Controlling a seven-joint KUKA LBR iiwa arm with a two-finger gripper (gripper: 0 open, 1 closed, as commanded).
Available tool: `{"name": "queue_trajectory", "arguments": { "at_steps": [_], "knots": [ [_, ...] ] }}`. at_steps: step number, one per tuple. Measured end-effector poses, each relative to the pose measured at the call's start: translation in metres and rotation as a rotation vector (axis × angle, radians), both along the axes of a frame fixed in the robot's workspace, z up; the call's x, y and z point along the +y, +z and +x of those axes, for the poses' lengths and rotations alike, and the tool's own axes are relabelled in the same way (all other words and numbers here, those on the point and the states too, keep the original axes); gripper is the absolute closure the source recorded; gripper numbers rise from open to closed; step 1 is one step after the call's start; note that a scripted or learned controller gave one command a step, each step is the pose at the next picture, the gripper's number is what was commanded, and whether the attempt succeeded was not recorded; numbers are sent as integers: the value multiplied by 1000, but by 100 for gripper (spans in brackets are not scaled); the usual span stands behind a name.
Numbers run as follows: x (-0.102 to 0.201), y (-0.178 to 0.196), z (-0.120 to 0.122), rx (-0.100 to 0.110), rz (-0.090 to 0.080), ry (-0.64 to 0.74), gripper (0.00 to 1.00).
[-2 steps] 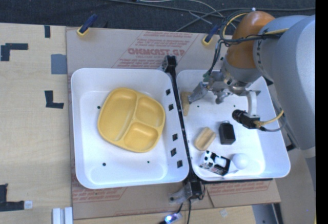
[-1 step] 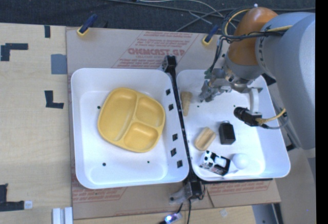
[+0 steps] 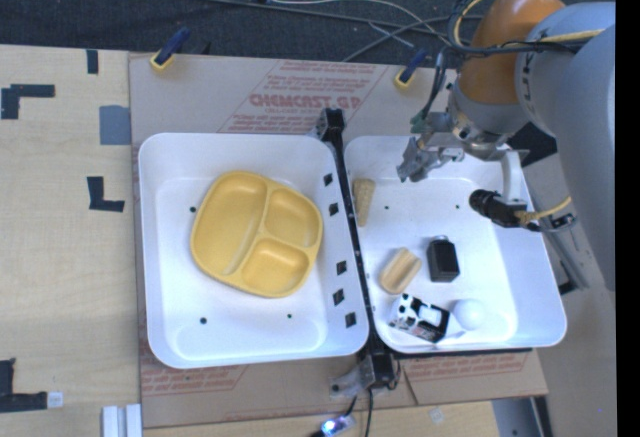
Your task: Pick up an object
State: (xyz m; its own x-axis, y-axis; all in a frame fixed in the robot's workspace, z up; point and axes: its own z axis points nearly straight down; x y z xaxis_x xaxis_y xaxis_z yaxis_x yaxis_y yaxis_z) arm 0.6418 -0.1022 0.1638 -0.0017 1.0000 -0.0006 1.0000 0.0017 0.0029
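Over the far end of the right bin hangs the tool, at the tip of the grey arm that reaches in from the right with its orange band above the wrist. From this slanted overhead angle it cannot be told whether the tool is open or closed, and it sits above a bare patch of white floor, apart from every loose thing. Nearest to it is a small tan cone lying just beside the wall shared by the two bins. Closer to the near edge lie a tan bread roll and, just beside it, a black block. Along the near wall sit a black-and-white piece and a white ball, close together. The left bin carries a yellow divided plate, lying flat near its middle. Both bins rest on a brown cardboard sheet on the wooden tabletop.
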Motion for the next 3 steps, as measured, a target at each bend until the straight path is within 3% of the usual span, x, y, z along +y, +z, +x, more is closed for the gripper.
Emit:
{"name": "queue_trajectory", "arguments": {
  "at_steps": [2, 3],
  "knots": [
    [-3, 107, -6, -3, -1, 0, 100],
    [40, 99, -12, 5, 1, 3, 100]
  ]
}}
